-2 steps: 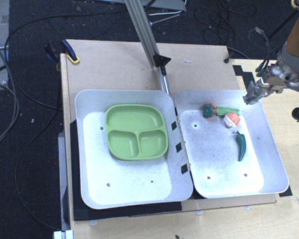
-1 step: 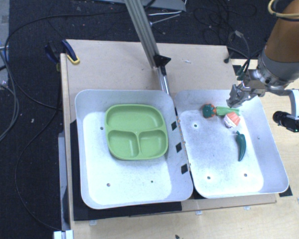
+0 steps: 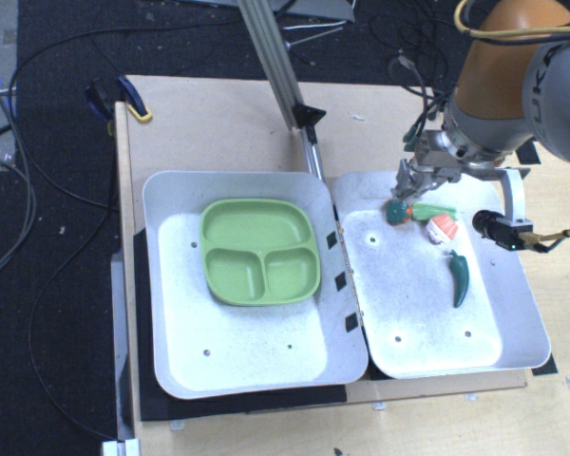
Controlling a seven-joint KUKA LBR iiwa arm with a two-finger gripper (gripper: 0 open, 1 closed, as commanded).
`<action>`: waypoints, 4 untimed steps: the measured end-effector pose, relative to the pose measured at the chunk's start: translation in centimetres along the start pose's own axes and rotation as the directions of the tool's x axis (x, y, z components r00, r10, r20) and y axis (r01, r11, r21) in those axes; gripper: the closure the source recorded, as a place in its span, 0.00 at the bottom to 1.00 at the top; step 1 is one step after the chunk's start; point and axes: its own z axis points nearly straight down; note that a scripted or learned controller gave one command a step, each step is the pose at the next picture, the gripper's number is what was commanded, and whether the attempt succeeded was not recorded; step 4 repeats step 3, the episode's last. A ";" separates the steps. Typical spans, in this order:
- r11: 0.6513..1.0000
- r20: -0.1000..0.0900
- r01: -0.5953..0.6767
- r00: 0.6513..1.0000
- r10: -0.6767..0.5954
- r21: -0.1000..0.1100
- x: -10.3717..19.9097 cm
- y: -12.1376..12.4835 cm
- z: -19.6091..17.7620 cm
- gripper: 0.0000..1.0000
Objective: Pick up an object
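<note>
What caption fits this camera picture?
Robot gripper reaching down to small toys in the right bin; green plate in the left.

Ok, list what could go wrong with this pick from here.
1. The gripper is down at the far edge of the right bin, right by a small teal piece; it may nudge the piece against the wall instead of taking it.
2. An orange piece and a red-and-white item lie close beside it, so they could get knocked or taken along.
</note>
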 end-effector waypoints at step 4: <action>1.000 0.000 0.001 1.000 -0.001 -0.001 17.1 0.9 1.9 1.00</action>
